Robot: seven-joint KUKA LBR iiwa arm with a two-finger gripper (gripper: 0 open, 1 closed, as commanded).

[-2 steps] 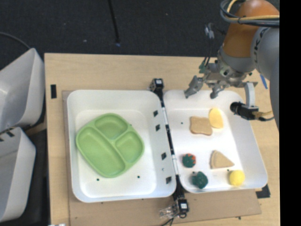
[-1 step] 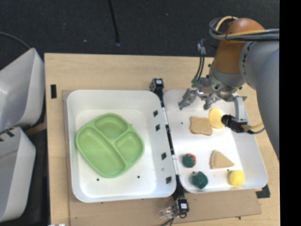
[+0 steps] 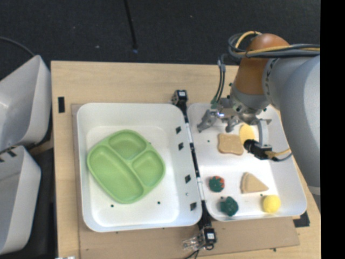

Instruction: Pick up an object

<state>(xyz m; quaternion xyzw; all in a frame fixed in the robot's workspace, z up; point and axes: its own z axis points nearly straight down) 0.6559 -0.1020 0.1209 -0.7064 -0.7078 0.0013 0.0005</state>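
Observation:
My gripper point(image 3: 218, 122) hangs over the back of the right bin point(image 3: 202, 144), its fingers spread open with nothing between them. Just in front of it lies a tan toast slice point(image 3: 230, 143), and a yellow piece point(image 3: 248, 132) rests to the right of that, partly under the wrist. Nearer the front are a red and green berry-like toy point(image 3: 216, 184), a dark green toy point(image 3: 228, 205), a tan wedge point(image 3: 252, 183) and a yellow lemon-like ball point(image 3: 271, 203).
The left bin point(image 3: 86, 117) holds a green divided plate point(image 3: 125, 165). A black clip point(image 3: 179, 96) sits at the back between the bins. A dark cable point(image 3: 267, 154) runs from the wrist over the right bin's right side.

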